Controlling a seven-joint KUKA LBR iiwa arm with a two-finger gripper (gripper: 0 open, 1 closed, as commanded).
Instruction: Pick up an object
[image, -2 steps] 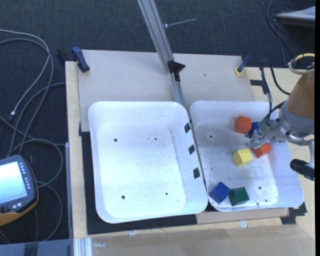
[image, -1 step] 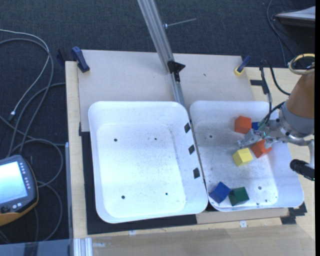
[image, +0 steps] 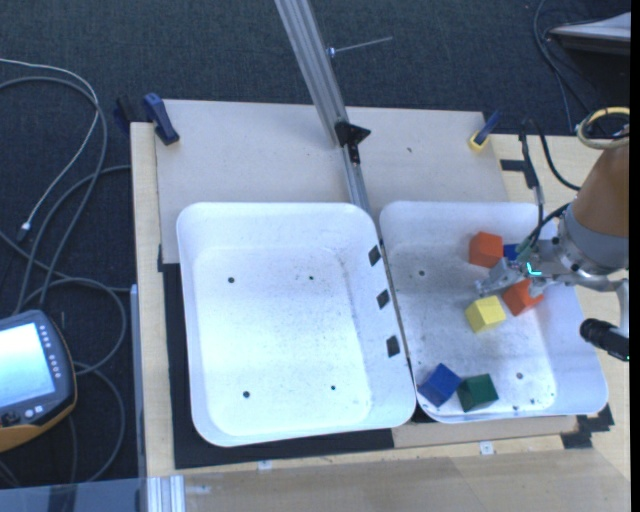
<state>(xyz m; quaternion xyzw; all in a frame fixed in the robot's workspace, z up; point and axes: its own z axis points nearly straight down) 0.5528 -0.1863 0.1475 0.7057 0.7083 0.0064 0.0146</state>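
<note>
The right bin (image: 560, 395) holds several blocks. An orange block (image: 486, 248) lies near its far side, with a small blue piece (image: 512, 252) just right of it. A red-orange block (image: 518, 297) and a yellow block (image: 485, 314) sit mid-bin. At the near edge lie a blue block (image: 438, 383) and a green block (image: 478, 391). My gripper (image: 520, 276) reaches in from the right, low over the bin between the orange block and the red-orange block, partly covering the latter. The arm's wrist hides the bin's right side.
The left bin (image: 200, 225) stands beside the right one, with a slanted metal rail (image: 325, 90) running down to the gap between them. Blue clamps (image: 160, 117) sit at the bench's far corners. A teach pendant (image: 30, 375) lies off the bench at left.
</note>
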